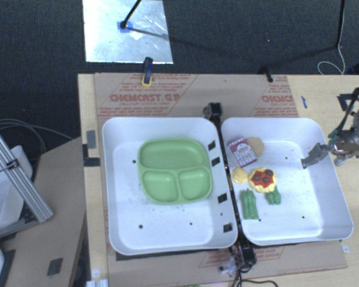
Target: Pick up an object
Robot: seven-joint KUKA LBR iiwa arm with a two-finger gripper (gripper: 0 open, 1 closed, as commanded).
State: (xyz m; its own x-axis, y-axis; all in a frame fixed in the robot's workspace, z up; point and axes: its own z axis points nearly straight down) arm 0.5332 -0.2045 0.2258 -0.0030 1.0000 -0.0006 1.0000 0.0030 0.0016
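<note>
At right, your gripper (314, 156) hangs over the right bin (332, 220); whether it's open, I cannot tell. Center above the pizza (263, 179) before descending.

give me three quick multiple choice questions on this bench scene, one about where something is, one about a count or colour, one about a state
1. Where do the toy foods lie?
A. in the right bin
B. on the green tray
C. on the floor

2. How many compartments does the green tray have?
A. one
B. three
C. five

3. What is the gripper doing?
A. lifting the tray
B. resting on the small red box
C. hanging over the right bin's right side, apart from the foods

Key: 1 A, they cluster by the right bin's left wall. 2 B, one long section above two smaller ones. 3 C, bare white floor separates it from the foods.
</note>
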